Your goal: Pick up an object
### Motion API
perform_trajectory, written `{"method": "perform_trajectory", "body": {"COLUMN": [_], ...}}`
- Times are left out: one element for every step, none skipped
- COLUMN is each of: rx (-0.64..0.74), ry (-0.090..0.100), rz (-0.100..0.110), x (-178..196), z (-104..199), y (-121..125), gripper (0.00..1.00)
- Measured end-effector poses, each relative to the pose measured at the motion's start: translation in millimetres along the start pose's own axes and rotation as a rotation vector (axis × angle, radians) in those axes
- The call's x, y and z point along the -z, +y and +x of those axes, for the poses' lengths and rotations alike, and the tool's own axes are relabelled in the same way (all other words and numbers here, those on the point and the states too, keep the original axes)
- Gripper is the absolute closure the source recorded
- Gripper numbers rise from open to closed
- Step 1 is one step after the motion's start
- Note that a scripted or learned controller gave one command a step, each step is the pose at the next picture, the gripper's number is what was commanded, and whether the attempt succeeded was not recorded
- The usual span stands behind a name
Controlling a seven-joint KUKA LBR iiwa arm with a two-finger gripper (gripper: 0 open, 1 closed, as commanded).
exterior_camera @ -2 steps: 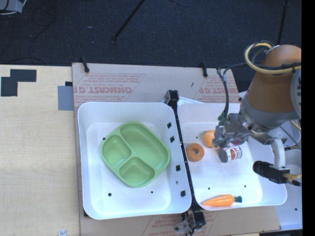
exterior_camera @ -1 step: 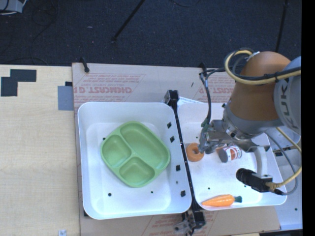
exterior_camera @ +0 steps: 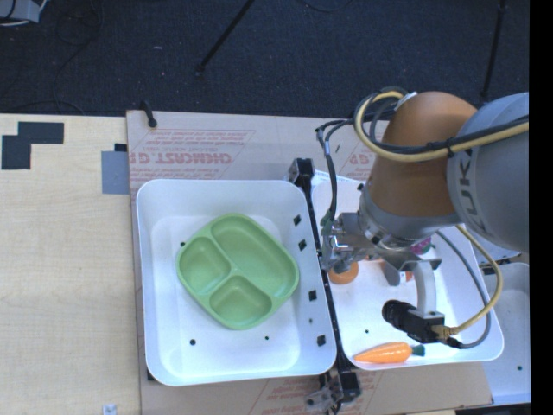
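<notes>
The gripper (exterior_camera: 339,247) is seen at ctr-right of the frame, over the left part of the right-hand bin (exterior_camera: 367,318), just beside the divider between the two bins. How far it is open can't be told, as it is masked by the wrist from above; nothing is seen to be held.

An orange round object (exterior_camera: 344,273) is found just below the gripper in the frame, on the bin floor and partly covered by the gripper body. Whether it is touched can't be told. A toy carrot (exterior_camera: 384,353), orange w/ a green end pointing right, is laid approx. level near the lower rim of the same bin, well apart from the gripper. A small pink item (exterior_camera: 421,245) is glimpsed under the arm (exterior_camera: 432,162), too hidden to be named.

The left-hand bin (exterior_camera: 216,190) is occupied by a green divided plate (exterior_camera: 238,271) w/ three compartments, set flat near its ctr. Both bins are rested on a cardboard sheet (exterior_camera: 190,145) w/ red print.
</notes>
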State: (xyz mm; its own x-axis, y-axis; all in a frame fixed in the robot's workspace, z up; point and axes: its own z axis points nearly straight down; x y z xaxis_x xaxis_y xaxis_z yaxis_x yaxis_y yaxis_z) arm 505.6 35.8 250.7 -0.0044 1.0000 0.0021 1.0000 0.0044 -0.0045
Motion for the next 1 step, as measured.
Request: {"method": "perform_trajectory", "body": {"rx": [-0.001], "ry": [-0.001], "rz": [0.003], "x": [-20.8], "z": [44.9], "y": [0.0], "gripper": [1.00]}}
